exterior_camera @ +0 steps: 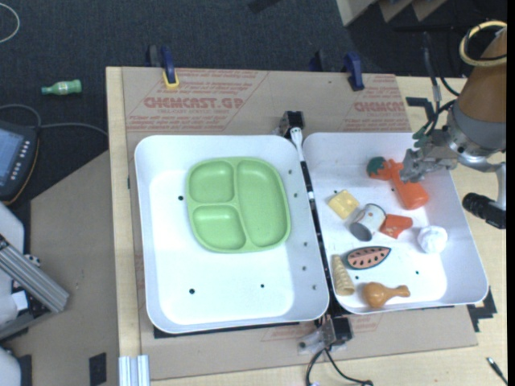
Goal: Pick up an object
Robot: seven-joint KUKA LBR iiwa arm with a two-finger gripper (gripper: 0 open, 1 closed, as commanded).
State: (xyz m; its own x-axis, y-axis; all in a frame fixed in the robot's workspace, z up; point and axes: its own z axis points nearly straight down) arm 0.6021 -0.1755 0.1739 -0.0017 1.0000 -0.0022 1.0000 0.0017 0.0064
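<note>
Camera view: the jaws (418,167) are seen low over the right bin (471,276), at the orange carrot toy (406,185) near the bin's far side. Jaw state cannot be told; the tips are hidden by the wrist.

Risk, as judged: the carrot's tapered, rounded body may be squeezed out sideways, or only its green top (376,166) clipped, giving an empty lift. The bin wall is close, so a shove against it is possible.

The carrot is seen directly under and just forward of the jaws, apparently touching.
</note>
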